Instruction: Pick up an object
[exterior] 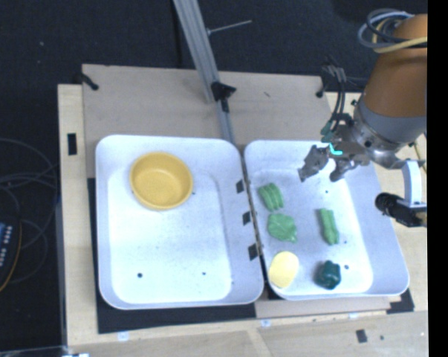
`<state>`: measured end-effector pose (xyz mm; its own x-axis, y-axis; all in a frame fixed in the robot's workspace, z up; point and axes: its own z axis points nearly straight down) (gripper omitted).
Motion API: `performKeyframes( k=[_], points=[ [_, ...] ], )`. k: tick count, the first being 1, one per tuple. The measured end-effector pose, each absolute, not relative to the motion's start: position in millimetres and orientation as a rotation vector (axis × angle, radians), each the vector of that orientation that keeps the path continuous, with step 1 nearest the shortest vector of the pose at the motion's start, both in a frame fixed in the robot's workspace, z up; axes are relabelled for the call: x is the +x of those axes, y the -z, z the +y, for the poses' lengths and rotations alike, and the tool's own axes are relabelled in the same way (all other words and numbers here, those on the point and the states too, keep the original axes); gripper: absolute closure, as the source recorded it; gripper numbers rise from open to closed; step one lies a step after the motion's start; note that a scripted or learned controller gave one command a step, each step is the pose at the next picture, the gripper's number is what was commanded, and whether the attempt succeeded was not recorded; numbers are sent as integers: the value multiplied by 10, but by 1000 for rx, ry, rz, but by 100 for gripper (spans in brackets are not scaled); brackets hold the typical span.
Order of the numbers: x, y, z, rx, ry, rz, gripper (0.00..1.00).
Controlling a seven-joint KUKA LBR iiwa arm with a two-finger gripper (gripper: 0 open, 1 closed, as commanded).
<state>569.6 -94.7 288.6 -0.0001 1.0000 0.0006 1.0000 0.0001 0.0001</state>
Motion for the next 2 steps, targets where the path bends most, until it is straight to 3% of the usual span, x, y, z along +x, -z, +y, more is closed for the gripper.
performKeyframes(
  k=[1,2],
  points=[
    [5696,-2886,-947,-2221,1,-2221,0],
    [5752,-2288,-989,-2220,-6,-2218,0]
  ],
)
